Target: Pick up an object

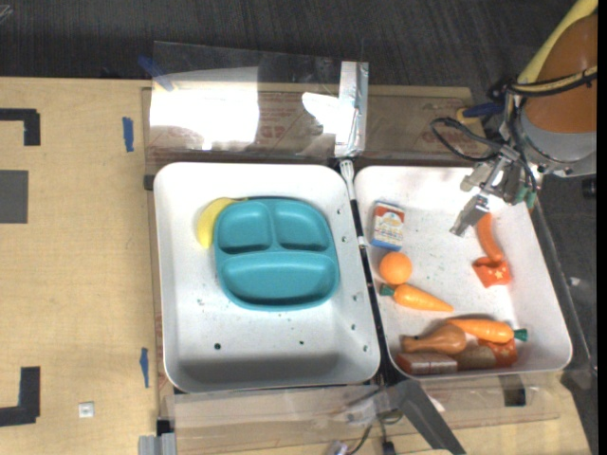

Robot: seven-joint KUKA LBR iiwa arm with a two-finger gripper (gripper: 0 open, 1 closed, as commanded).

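Worktop (66, 254): it was a light brown board, with black corner marks and small blue tape pieces on its left part.
Clear sheet (256, 102): it stood at the far side, behind the left bin, and it reflected bright light.
Left bin (190, 330): it was white and shallow, and it lay just beside the right bin.
Teal plate (277, 251): it had three compartments and it lay in the middle of the left bin.
Yellow object (207, 221): it lay under the left edge of the teal plate, so most of it was hidden.
Right bin (436, 192): it was white and shallow, and it held several toy foods.
Small box (388, 225): it was white and red, in the far left part of the right bin.
Orange ball (395, 268): it lay just near of the small box.
Carrot (421, 299): it lay just near of the orange ball and pointed to the right.
Food pile (460, 341): a brown drumstick shape, a second carrot and a red-brown piece lay together at the near wall.
Orange-red piece (490, 254): it lay in the right part of the bin, directly near of the hand.
Hand (469, 211): it hung over the far right part of the right bin; I cannot tell if it was apart or together, and nothing was seen in it.
Arm (560, 93): it was grey with an orange band, and it reached in from the far right.
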